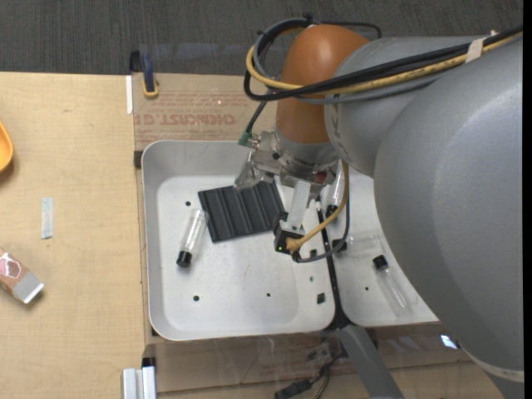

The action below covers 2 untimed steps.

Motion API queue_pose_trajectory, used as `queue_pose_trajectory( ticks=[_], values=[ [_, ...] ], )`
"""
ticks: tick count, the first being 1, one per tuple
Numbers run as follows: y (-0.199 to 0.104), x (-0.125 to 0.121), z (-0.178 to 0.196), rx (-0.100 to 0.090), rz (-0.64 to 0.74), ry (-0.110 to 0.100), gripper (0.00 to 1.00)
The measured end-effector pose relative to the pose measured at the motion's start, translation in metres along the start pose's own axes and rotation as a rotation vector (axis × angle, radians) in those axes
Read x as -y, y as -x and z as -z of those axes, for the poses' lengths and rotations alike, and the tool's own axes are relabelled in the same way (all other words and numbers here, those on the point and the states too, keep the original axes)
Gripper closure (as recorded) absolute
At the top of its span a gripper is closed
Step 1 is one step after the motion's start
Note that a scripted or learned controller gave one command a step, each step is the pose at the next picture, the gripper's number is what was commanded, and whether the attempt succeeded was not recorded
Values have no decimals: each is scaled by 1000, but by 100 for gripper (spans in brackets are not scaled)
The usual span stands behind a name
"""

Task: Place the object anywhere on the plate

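Presently my gripper [253, 171] stands over the back half of the bin on the view's left [249, 310], at the back right corner of the black ribbed plate [239, 210]. My wrist hides the gripper's opening. I cannot tell how wide it is, nor whether it has hold of anything.

The plate lies flat near the bin's back edge, slightly skewed to the walls. A clear tube with a black cap [190, 238] lies just beside the plate's left edge, cap toward the bin's front left corner. Whether the two touch I cannot tell.

A second clear vial [391, 283] lies in the right-hand bin [366, 302], toward its front edge, well apart from my gripper.

On the bench [75, 140] left of the bins lie a small grey strip [46, 219] and a wrapped packet [18, 278] at the left edge.
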<state>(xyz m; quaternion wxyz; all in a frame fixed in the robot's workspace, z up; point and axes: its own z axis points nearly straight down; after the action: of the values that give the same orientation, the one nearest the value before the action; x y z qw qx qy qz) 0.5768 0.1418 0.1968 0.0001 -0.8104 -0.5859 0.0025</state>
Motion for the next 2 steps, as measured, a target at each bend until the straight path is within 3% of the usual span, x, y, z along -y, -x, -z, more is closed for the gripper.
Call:
queue_pose_trajectory(
  ticks=[1, 2],
  values=[
    [1, 0, 8, 4, 0, -3, 100],
    [-75, 47, -27, 1, 227, -1, 100]
  ],
)
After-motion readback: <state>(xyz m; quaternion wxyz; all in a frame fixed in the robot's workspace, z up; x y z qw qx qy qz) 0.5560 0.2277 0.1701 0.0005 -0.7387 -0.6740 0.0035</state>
